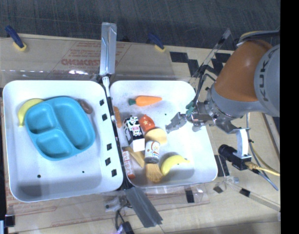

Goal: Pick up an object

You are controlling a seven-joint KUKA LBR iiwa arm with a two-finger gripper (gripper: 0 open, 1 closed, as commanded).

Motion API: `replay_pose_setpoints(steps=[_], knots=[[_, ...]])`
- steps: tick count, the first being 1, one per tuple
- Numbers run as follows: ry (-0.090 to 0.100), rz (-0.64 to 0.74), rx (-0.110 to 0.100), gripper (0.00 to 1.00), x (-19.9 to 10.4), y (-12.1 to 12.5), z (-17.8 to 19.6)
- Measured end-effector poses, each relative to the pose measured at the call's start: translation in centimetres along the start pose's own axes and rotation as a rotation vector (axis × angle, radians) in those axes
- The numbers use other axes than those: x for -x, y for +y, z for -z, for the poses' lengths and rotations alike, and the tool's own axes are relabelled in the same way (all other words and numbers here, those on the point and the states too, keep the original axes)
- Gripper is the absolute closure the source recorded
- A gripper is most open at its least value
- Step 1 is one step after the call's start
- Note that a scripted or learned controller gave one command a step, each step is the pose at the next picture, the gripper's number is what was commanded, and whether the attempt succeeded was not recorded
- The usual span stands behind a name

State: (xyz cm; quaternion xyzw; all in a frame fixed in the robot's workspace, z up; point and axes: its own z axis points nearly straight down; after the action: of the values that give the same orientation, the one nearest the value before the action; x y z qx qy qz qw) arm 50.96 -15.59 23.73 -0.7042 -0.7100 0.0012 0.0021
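the hand (177, 122) is seen over the right bin (200, 145), nothing gripped; its opening cannot be told. the carrot (145, 101), lying near the bin's far wall, looks light, stiff, smooth — best taken across its thick middle.

Both bins are white: the left bin (17, 179) at the frame's left and the right bin (200, 160) at centre. In the left bin lies a bright blue divided tray (61, 126), with a yellow banana (26, 107) showing at its upper left edge. In the right bin, an orange carrot (148, 100) with a green tip sits toward the top; below it are a black-and-white patched cow toy (133, 126) (cow-like, at least), a red piece (147, 122), a small tan bottle (152, 147) with a printed label, and a yellow lemon-like fruit (171, 164). The worktop (47, 52) is pale wood-brown with red lettering. Two blue clamps (15, 37) sit along its upper edge. The arm (247, 77) at right is grey with an orange band.
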Motion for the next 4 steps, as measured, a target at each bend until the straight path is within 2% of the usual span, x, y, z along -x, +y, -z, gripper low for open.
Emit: replay_pose_setpoints(steps=[1, 2, 3, 4], knots=[[-0.002, -0.044, 0.009, 0.0, -4.4, 5.2, -11.6], [0.003, -0.293, 0.026, 0.0, -4.4, 9.7, -13.0], [0.002, -0.185, 0.024, 0.0, -3.5, 12.9, -13.0], [-0.004, -0.054, 0.036, 0.0, -5.7, 10.4, -13.0]])
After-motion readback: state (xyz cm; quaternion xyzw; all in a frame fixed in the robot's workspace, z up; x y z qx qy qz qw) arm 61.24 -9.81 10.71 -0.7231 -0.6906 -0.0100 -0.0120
